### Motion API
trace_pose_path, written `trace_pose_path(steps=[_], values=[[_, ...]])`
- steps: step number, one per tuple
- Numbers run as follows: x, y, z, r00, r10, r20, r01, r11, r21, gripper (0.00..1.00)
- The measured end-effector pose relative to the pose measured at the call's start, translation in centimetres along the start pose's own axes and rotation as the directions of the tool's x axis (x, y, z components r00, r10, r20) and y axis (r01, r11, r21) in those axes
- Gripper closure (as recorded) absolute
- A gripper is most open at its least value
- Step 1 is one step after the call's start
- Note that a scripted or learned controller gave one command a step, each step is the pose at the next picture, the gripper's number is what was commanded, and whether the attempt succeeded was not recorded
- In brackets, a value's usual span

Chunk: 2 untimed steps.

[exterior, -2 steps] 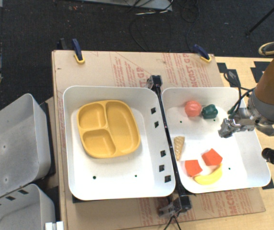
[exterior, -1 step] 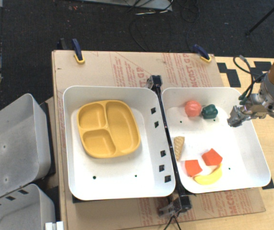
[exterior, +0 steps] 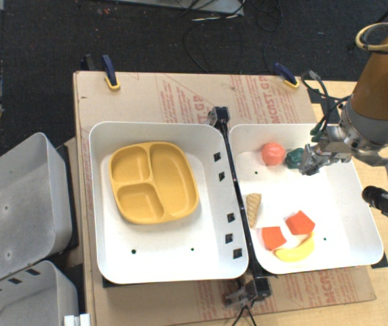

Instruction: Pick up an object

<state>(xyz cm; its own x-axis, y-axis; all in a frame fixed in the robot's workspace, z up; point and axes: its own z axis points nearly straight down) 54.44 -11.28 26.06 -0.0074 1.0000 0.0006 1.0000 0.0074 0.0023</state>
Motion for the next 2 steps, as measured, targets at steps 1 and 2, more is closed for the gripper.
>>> trace_pose_path(steps=[1,2], values=[[4.6,1.1,1.0,1.0,0.0,0.0,0.0,1.0,0.003,1.0],[10.0,1.2,0.6,1.0,-0.001,-0.001,0.001,1.0,0.002,1.0]])
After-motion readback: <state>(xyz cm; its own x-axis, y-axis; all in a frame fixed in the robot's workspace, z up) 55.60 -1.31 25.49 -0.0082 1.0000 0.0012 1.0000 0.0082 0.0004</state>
